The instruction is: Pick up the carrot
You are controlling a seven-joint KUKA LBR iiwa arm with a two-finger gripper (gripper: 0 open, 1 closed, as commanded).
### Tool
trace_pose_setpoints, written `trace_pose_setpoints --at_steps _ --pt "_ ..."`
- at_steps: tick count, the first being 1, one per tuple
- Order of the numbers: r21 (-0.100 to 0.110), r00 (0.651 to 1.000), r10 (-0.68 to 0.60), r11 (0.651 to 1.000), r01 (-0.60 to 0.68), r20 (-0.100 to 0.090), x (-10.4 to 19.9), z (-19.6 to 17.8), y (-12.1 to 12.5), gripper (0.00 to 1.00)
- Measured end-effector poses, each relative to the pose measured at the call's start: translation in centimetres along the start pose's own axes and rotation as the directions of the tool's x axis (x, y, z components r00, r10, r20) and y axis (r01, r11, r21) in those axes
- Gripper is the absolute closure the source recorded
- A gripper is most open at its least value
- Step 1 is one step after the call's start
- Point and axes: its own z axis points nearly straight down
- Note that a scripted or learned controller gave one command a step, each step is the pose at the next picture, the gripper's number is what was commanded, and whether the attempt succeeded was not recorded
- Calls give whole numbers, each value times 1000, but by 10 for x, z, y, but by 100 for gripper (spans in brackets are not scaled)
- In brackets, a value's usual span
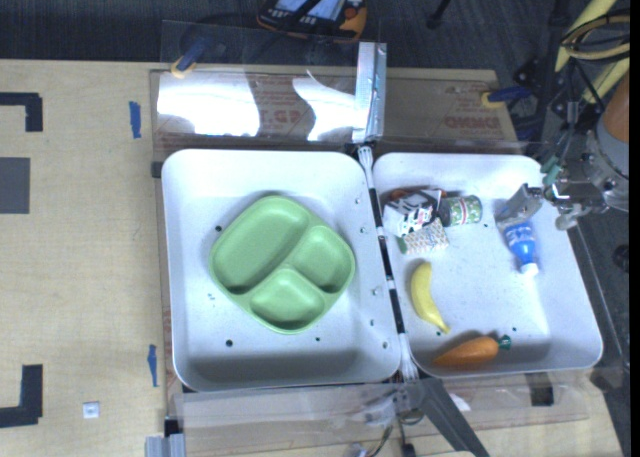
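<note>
Carrot (468,350) lies nearest the camera, on its side along the near wall of the right bin (570,345), towards that bin's near-left corner, green stub pointing right. Its orange body looks to be touching or almost touching the sloped wall. Banana (428,297) sits just beside it, tip close to the carrot's left end.

Risk 1: carrot so close to the wall leaves little room for a finger on the near side; a descending finger may strike the rim or ride up the slope, and the carrot rolls out of the grasp.
Risk 2: a closure set too far left could catch the banana tip instead, or nudge both.
Risk 3: tapered, smooth body; a grip near the thin end probably slips.

Mid-bin: blue-capped bottle (521,247) near the right wall. Farther back, a small can (462,210) and crumpled packets (415,217) by the far-left corner. Left bin (200,185) carries a green divided plate (283,262).

Claw (528,200) hangs over the far-right part of the right bin, above the bottle, with nothing visible between its fingers; cannot tell how far open. Carrot is well apart from it, towards the opposite, near edge and to the left.
</note>
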Motion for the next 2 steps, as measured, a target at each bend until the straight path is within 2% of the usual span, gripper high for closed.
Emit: trace_pose_setpoints --at_steps 1,2 --pt "1 990 143 990 -143 -1 -62 102 -7 0" --pt "2 955 298 955 -298 -1 -43 147 19 0"
